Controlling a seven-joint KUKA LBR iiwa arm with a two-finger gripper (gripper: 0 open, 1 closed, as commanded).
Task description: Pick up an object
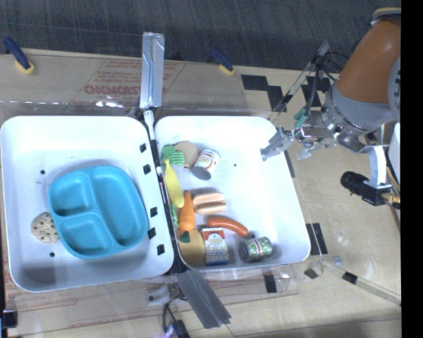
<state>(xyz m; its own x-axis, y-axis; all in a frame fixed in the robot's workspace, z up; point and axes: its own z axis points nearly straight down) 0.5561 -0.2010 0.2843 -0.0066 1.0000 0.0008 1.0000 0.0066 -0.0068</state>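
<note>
Bench, as I read it from the overhead camera:

- Left bin (14, 189): a blue divided plate (95, 210) with three compartments, lying flat near the middle; a round cookie (44, 227) just beside its left edge, partly tucked under the plate's rim.
- Right bin (268, 189): toy food crowded along its left wall and near corner. From far to near I list a tan rounded piece (187, 151) I cannot identify, with a green item (170, 154) beside it; a small round white-and-brown piece (207, 159); a banana (171, 183) against the wall; a hot dog in a bun (209, 203); a carrot (187, 213); a loose sausage (228, 225); a small carton (216, 248) with a red label, print too small to read; a green can (256, 248) on its side. Several of these touch or overlap, and the carrot's lower end is hidden among them.
- Gripper (271, 148): over the far right edge of the right bin, well apart from the food pile. Its fingers look pressed together to a narrow tip with nothing between them, though they are small and blurred.
- Arm (366, 69): cut off at the right edge.
</note>
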